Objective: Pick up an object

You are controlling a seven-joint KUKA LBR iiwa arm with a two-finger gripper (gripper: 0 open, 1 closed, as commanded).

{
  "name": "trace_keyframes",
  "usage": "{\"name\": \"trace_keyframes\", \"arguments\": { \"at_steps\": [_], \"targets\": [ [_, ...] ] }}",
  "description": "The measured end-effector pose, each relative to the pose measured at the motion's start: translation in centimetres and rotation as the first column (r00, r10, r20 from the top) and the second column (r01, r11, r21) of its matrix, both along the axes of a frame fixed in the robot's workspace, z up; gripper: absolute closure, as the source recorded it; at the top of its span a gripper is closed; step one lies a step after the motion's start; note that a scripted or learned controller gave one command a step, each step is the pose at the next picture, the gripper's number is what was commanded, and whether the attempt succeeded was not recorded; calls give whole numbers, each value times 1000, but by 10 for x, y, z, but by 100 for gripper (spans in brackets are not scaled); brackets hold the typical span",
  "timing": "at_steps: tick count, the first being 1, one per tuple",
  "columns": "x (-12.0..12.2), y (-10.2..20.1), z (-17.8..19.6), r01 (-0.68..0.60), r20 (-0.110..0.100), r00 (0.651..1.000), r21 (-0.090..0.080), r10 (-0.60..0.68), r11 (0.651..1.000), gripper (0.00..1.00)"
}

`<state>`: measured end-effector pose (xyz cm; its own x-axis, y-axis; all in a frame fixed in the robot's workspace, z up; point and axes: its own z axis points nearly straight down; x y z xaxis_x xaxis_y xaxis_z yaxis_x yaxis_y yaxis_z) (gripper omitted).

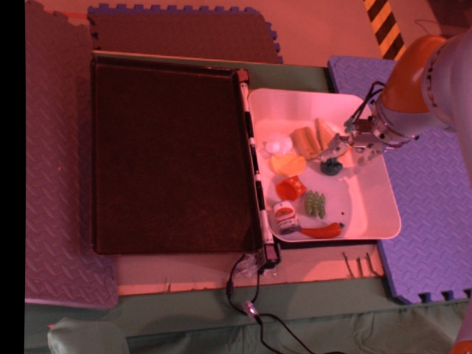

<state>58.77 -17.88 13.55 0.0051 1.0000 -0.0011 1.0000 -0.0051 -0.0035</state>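
camera view: gripper (341, 152) hovers over the dark green piece (331, 168) at bin's (383, 220) 3 o'clock; can't tell fingers' state, so i'd centre first, then descend.

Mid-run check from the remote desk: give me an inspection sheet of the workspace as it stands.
Surface: dark bin at left, white bin at right, side by side.
Job's things: in the white bin, yellow pieces, orange piece, red block, green cluster, red pepper, small jar, dark green item.
Clutter: nothing seen.
Grippers: gripper low over the white bin, beside the dark green item; grasp not confirmed.
Cables: black cable trailing off the bench front.
Surroundings: foam mats, hazard stripe.
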Motion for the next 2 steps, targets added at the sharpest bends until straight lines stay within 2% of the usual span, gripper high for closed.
{"name": "trace_keyframes", "arguments": {
  "at_steps": [1,2],
  "targets": [
    [4,1,-26,-4,13,1000,0,4,1000,0],
    [4,-2,-15,1,17,1000,-5,-1,1000,100]
  ]
}}
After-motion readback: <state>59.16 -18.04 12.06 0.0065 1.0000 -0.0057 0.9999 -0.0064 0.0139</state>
